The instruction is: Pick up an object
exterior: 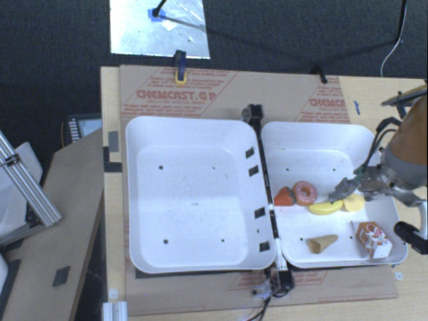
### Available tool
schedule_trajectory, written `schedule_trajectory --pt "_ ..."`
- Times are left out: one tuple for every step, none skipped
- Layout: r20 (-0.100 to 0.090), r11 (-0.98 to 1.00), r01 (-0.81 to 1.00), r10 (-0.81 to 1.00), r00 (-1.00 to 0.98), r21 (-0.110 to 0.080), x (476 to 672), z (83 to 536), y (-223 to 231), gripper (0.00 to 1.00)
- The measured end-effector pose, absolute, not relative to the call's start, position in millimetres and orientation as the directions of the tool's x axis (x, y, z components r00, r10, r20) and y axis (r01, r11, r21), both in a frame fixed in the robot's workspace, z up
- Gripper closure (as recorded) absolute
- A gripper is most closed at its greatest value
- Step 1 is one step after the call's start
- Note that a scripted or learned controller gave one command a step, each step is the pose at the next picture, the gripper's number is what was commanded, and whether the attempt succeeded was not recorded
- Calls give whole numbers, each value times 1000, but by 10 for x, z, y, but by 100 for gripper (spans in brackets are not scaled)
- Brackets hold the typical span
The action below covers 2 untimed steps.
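Note:
Several small objects lie in the right bin (314,146). A red strawberry (284,196) touches a pink donut (305,192). Just right of them is a yellow banana (326,208), with a pale yellow piece (354,204) at its right end. Nearer the front lie a tan cone (322,243) and a red-and-white box (373,239). My gripper (346,190) reaches in from the right and hangs low, just above the banana's right end and the pale yellow piece. Nothing visibly sits in its grasp.
The left bin (194,199) sits beside the right one, with a black-clipped divider (264,192) between them. Both rest on a cardboard sheet (221,92). The arm's body (408,152) covers the right bin's right wall.

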State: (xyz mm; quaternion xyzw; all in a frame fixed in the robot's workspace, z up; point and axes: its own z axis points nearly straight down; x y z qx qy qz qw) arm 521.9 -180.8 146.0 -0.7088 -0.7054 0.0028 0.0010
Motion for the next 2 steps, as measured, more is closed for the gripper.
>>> schedule_trajectory --pt "-2 3 1000 1000 -3 4 5256 1613 -1770 100" --pt "0 0 1000 1000 0 0 4852 1638 -1759 100"
